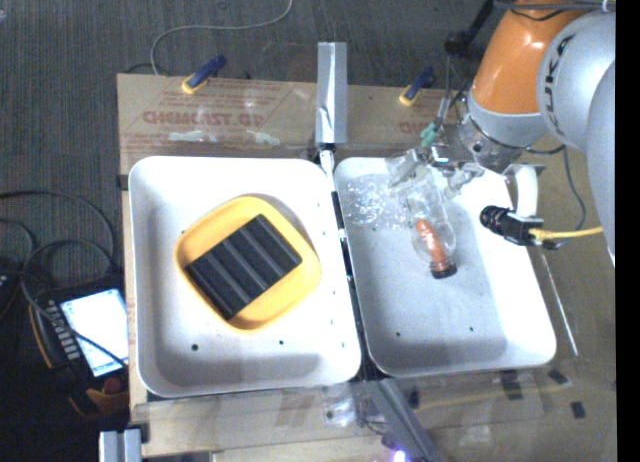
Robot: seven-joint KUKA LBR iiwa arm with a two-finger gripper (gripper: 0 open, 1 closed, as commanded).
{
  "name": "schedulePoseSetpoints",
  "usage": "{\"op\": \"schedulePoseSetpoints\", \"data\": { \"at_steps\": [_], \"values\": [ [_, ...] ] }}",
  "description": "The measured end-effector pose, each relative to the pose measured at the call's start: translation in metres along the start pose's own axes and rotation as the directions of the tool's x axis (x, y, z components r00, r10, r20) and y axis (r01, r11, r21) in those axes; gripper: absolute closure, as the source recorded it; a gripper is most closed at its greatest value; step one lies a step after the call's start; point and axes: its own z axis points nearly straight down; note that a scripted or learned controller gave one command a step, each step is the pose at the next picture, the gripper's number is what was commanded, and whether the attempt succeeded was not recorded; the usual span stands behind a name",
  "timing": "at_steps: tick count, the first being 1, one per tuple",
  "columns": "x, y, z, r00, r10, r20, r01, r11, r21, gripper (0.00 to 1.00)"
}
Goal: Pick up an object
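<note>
A small clear bottle (434, 234) with an orange inside and a dark cap lies in the right bin (500, 330), its cap pointing toward the front. A crumpled piece of clear plastic (366, 200) lies at that bin's back left. A yellow block with a black ribbed top (249, 261) sits tilted in the middle of the left bin (160, 340). My gripper (436, 162) hangs over the back of the right bin, just above the bottle's upper end and close beside the clear plastic. From this angle, contact with either cannot be judged.
A metal divider post (331, 90) stands behind the seam between the bins. Blue and yellow clamps (203, 72) hold the cardboard backing. A black connector with a yellow cable (505, 220) hangs from the arm over the right bin's right rim.
</note>
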Motion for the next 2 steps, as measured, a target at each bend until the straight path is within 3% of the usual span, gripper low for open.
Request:
{"op": "schedulePoseSetpoints", "data": {
  "at_steps": [1,2],
  "values": [
    [-0.067,0.013,0.095,0.997,0.082,0.005,-0.082,0.996,-0.024,0.00],
    [-0.056,-0.033,0.108,0.987,-0.157,0.020,0.158,0.987,-0.042,0.00]
  ]
}}
